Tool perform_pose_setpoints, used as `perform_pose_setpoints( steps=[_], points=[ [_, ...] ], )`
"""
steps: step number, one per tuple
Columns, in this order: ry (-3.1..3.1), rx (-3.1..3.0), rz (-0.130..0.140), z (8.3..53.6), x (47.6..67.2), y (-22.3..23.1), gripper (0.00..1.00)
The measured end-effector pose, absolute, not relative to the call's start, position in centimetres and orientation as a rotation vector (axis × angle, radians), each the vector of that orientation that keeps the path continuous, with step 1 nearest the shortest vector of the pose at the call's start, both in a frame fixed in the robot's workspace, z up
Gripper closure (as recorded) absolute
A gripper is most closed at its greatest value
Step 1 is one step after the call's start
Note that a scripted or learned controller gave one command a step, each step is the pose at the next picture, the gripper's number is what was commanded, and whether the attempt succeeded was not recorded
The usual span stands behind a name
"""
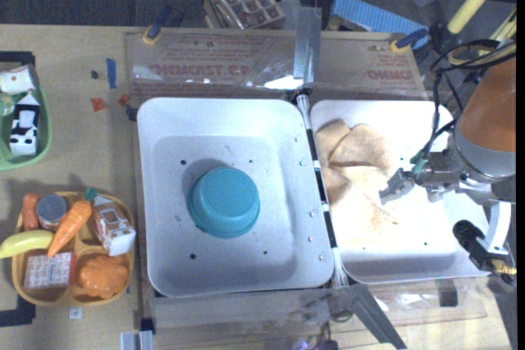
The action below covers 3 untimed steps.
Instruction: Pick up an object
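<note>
Worktop (74, 61) carrying two shallow white bins side by side. Left bin (164, 135) holding a blue bowl (225, 202), upturned, near its centre. Right bin (435, 254) holding a tan cloth (354, 168), crumpled against its left wall (spreading toward the middle). Arm (490, 127) reaching in from the right edge. End effector (394, 188) low over the cloth's right margin, tilted leftward; finger spacing impossible to judge, contact with cloth likewise.

We see a teal-blue bowl (225, 202) in the left white bin (160, 135) and a tan cloth (354, 168) in the right white bin (410, 258).
</note>
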<state>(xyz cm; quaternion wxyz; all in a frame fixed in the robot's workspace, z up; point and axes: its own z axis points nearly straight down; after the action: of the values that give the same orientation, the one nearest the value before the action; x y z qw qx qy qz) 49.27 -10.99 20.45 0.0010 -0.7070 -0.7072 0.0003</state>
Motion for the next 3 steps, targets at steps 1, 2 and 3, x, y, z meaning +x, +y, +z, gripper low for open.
perform_pose_setpoints(
  steps=[1, 2, 3],
  points=[
    [-2.282, -2.176, -0.015, 9.1, 52.8, -11.9, 0.0],
    [-2.259, -2.202, -0.017, 9.1, 50.9, -11.6, 0.0],
    [-2.258, -2.204, -0.022, 10.1, 50.9, -11.6, 1.0]
  ],
)
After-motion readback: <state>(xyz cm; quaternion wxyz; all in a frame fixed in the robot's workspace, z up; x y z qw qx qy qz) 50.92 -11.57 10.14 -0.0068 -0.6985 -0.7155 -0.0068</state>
